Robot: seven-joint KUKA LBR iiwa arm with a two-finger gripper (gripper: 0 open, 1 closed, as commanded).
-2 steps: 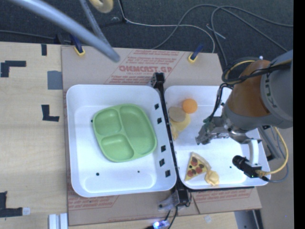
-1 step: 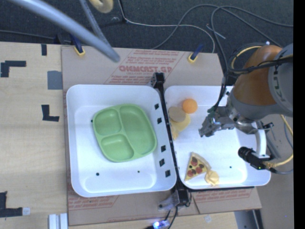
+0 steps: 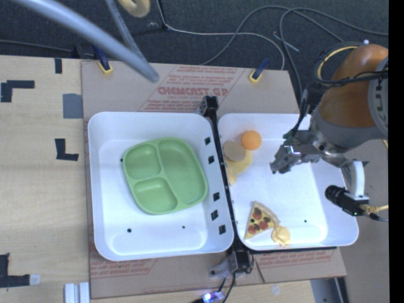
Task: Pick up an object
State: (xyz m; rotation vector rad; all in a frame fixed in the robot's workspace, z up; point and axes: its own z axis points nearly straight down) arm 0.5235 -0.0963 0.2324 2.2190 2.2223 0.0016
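A grey robot gripper (image 3: 282, 163) is hovering over the right bin (image 3: 315, 188); its finger state cannot be told. An orange ball (image 3: 251, 139) is lying nearby, a pizza slice toy (image 3: 259, 220) lower down. A green divided plate (image 3: 165, 175) is sitting in the left bin (image 3: 107, 188).

the arm (image 3: 353, 100) is cut off at the 3 o'clock edge. the gripper (image 3: 282, 161) fingers are too small to read. a blurred grey pole (image 3: 82, 27) crosses at 11 o'clock.

The grey arm (image 3: 350, 100) reaches in from the right, orange band uppermost. Its pincer (image 3: 282, 161) points down and leftward.
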